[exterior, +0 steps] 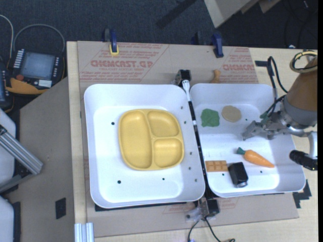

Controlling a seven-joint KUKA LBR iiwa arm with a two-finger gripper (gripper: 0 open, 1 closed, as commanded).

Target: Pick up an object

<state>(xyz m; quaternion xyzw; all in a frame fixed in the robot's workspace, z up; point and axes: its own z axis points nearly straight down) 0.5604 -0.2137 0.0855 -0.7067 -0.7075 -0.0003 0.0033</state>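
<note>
The right bin (pixel 282 183) holds a green leafy toy (pixel 210 117), a tan round disc (pixel 231 114), an orange carrot (pixel 258 158), a brown waffle piece (pixel 216 166) and a black block (pixel 238 174). My gripper (pixel 254 126) hangs low over the bin's middle right, just above the carrot and to the right of the disc. It looks open, and nothing sits between its fingers. The grey arm with its orange band (pixel 304 91) reaches in from the right.
The left bin (pixel 101 102) carries a yellow divided plate (pixel 150 137). A black rail (pixel 192 120) runs between the two bins. Cables loop near the arm at the right edge. Blue clamps sit at the bench's back edge.
</note>
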